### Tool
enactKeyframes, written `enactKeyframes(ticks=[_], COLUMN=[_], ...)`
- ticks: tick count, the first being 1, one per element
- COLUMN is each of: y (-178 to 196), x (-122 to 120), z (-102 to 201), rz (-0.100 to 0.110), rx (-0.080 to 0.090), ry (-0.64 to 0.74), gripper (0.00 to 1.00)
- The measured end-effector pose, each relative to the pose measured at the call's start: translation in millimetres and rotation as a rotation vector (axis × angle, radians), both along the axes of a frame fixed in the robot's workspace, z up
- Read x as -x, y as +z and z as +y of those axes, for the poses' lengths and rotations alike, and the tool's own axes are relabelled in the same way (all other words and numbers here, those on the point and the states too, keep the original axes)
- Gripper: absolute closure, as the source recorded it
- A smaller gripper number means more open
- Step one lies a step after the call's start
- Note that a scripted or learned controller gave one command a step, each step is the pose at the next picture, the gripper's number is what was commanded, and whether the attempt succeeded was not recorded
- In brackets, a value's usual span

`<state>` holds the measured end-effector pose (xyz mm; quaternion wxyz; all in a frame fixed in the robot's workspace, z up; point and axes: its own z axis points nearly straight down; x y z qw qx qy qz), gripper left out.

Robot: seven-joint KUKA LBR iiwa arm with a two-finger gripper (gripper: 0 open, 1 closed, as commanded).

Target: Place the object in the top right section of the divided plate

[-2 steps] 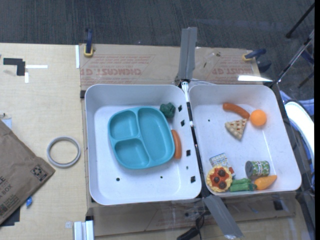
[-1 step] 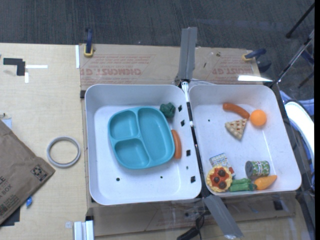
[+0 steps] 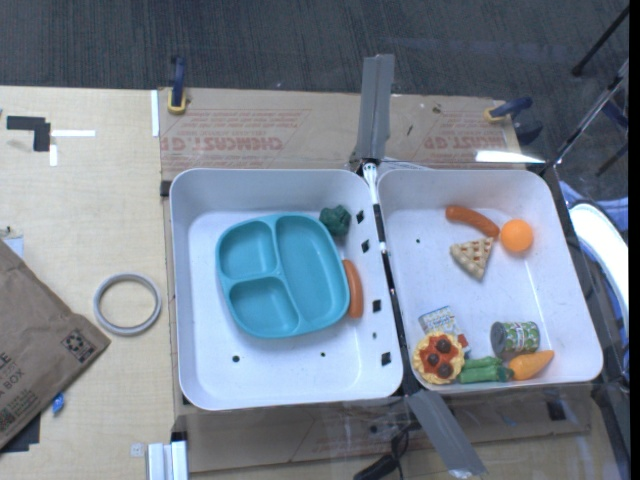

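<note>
A teal divided plate (image 3: 283, 274) with three sections lies in the left bin (image 3: 200, 358). A dark green broccoli piece (image 3: 336, 219) rests just off the plate's top right corner. An orange sausage (image 3: 353, 287) lies along the plate's right edge, outside it. In the right bin (image 3: 570, 268) lie a red-orange sausage (image 3: 471, 220), an orange ball (image 3: 516, 236), a pizza slice (image 3: 472, 257), a small can (image 3: 515, 337), a round pizza toy (image 3: 439, 357), a green pepper (image 3: 482, 370) and a carrot (image 3: 530, 365).
A tape ring (image 3: 127, 302) and a cardboard box (image 3: 40, 353) lie on the bench left of the bins. A small white packet (image 3: 437, 320) lies in the right bin. Cardboard sheet (image 3: 270, 133) sits behind the bins, held by clamps.
</note>
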<state>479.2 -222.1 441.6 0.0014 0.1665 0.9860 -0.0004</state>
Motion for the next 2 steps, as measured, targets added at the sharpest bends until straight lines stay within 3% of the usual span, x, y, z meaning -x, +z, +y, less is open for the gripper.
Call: enactKeyframes(ticks=[1,2], y=[8.9,0.6], x=[-2.1,0.0], z=[-0.2,0.2], rz=[-0.003,0.0], rx=[0.002,0.0], ry=[-0.001,0.135], gripper=[1.0,1.0])
